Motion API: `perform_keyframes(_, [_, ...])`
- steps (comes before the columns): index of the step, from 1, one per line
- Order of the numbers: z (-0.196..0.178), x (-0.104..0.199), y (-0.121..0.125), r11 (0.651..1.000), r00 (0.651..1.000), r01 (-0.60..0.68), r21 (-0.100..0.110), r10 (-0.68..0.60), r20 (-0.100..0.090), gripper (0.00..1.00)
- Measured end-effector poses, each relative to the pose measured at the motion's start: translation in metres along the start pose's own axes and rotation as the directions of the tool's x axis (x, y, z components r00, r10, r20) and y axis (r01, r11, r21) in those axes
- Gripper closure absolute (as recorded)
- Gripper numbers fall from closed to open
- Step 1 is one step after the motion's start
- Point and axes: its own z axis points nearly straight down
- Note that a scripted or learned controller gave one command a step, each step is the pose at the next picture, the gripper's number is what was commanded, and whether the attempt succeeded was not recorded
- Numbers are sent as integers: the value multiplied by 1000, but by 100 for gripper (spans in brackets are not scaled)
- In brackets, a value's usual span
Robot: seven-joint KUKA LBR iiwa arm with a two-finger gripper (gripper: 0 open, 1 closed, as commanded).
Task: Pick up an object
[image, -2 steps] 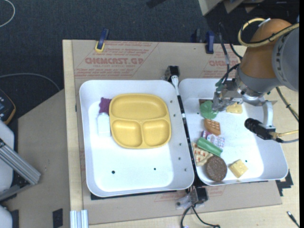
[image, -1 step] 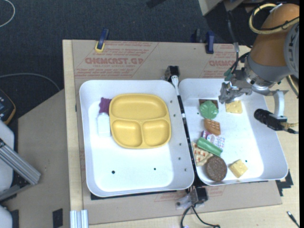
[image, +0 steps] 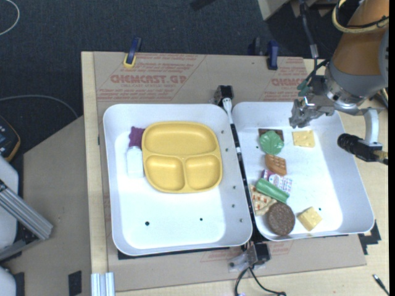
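Right bin, centre right of frame: the gripper hangs over its upper part, just left of a yellow cracker; whether the jaws are parted or closed cannot be told. Below lie a green round toy, a waffle piece, a brown cookie and a cheese cube. Left bin: a yellow divided plate, with what seems a white bottle beside it.
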Motion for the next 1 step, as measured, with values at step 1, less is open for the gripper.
perform_keyframes(1, [-7, 23, -4, 1000, 1000, 2, 3, -2, -2, 100])
